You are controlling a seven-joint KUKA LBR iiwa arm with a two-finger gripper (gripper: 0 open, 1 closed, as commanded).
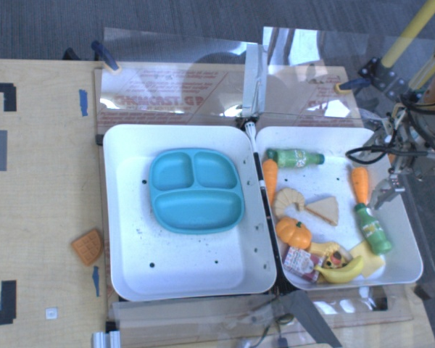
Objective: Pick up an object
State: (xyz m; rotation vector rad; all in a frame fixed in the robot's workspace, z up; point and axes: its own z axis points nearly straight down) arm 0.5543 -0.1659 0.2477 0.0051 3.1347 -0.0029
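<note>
Picking cleanly means dropping straight over one isolated item, such as the small orange toy carrot (359,185) at the right bin's (409,263) right side. Just beside it, slightly right and nearer, sits the metal gripper (386,193), fingers apparently spread, holding nothing.

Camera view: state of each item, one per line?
Blue divided plate: upright, compartments bare, in left bin.
Top green bottle: lying on its side, right bin.
Second green bottle: lying down, capped.
Two carrots: lying flat.
Banana: lying flat, unpeeled.
Pumpkin: upright, stem up.
Tool: over right bin's right edge, holding nothing visible.
</note>
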